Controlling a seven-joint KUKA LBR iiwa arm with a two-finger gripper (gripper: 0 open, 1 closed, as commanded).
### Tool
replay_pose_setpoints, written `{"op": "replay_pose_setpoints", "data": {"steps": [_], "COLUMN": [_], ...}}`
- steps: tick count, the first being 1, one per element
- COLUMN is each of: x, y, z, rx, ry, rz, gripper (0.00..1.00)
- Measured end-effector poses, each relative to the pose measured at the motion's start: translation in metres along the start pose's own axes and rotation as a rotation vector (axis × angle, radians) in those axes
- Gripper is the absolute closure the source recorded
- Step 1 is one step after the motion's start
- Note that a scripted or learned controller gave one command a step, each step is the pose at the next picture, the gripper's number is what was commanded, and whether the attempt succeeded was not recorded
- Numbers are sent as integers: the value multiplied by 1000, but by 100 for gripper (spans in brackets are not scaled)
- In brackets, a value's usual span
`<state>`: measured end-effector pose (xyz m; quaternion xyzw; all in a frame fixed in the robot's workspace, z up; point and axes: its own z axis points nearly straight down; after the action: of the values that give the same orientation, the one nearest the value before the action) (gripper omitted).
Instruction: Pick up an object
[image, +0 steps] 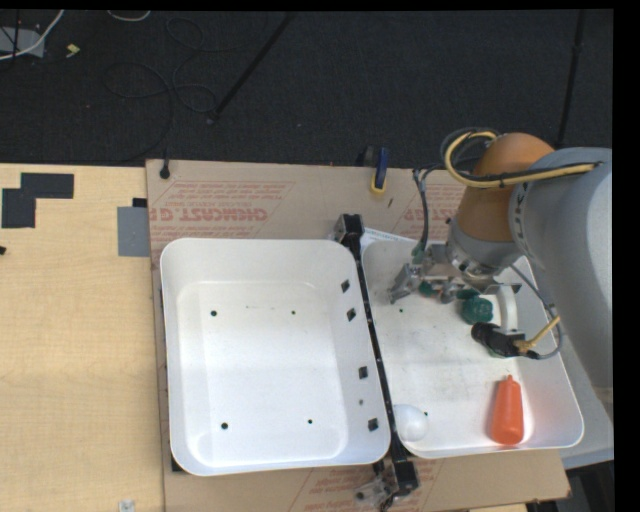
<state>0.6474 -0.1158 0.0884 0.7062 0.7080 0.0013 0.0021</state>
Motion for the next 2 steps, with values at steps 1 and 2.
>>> {"op": "replay_pose_setpoints", "data": {"steps": [1, 2], "x": [-65, -93], "y": [-73, -43], "z": [-86, -4], "rx": [7, 6], "ry": [0, 0], "rz": [8, 2], "gripper": [0, 0]}}
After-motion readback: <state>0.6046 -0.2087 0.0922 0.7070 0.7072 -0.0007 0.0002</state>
